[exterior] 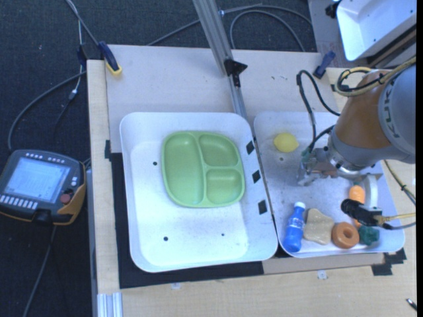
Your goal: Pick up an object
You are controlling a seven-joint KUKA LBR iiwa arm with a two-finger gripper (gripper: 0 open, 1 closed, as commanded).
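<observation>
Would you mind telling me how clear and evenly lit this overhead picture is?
Camera view: soft, even light, faint shadows; green plate and blue bottle are sharp; pincer is small and dim under the arm; white casing at top right is glary.

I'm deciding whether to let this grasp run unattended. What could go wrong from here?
1. The gripper sits over bare floor of the right bin, with the yellow ball apart from it up the view, so closing here would likely catch nothing.
2. The blue bottle, tan sponge and orange ring lie packed along the near rim; a grasp there may nudge neighbours or pinch two.
</observation>
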